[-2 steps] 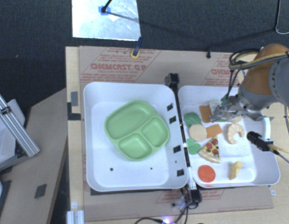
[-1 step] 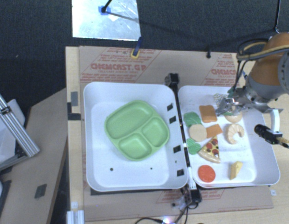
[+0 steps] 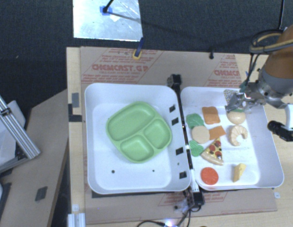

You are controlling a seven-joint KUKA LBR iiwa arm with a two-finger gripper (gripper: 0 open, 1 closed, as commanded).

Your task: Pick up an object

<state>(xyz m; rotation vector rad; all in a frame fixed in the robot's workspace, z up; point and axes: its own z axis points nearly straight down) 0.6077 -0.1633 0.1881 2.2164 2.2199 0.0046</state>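
Note:
The right bin (image 3: pixel 267 148) holds several toy foods: an orange toast slice (image 3: pixel 211 115), green leaves (image 3: pixel 194 120), a round beige cookie (image 3: pixel 201 134), a pizza slice (image 3: pixel 213 153), a red tomato slice (image 3: pixel 209 176), a croissant (image 3: pixel 238 134), a yellow cheese wedge (image 3: pixel 238 171) and a pale round piece (image 3: pixel 236 117). My gripper (image 3: pixel 237 103) hangs at the bin's upper right, just above the pale round piece. I see nothing held in it.
The left bin (image 3: pixel 97 126) holds a green divided plate (image 3: pixel 139 131). A black divider with clips (image 3: pixel 182 126) runs between the bins. A silvery sheet (image 3: pixel 107 13) lies beyond the bench. A metal frame (image 3: pixel 12 126) stands at the left.

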